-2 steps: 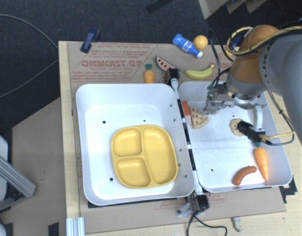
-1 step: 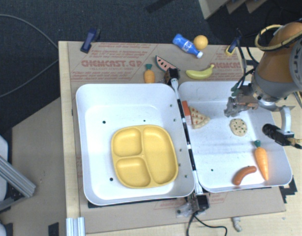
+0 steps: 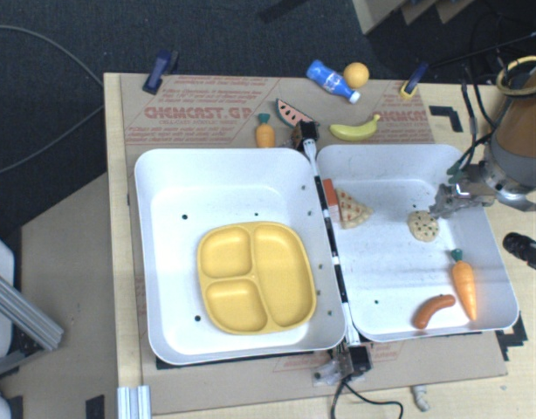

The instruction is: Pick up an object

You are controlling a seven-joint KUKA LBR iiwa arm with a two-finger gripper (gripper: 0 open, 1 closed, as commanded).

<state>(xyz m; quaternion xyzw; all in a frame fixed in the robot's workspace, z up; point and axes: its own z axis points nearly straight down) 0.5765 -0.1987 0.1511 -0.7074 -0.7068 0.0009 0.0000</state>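
The right bin (image 3: 399, 160) holds a pizza slice (image 3: 352, 210) near its left wall, a round speckled cookie (image 3: 422, 226) in the middle, a carrot (image 3: 463, 288) at the right and a sausage (image 3: 434, 311) at the front. The arm (image 3: 515, 142) reaches in over the right rim. Its gripper (image 3: 445, 202) hangs low, just above and to the right of the cookie, close to it. I see nothing lifted off the bin floor.
The left bin (image 3: 163, 182) carries a yellow divided plate (image 3: 256, 276). On the board behind the bins lie a banana (image 3: 355, 129), a blue bottle (image 3: 331, 80), an orange ball (image 3: 357, 73), a watermelon slice (image 3: 291, 112) and a small orange toy (image 3: 265, 134).
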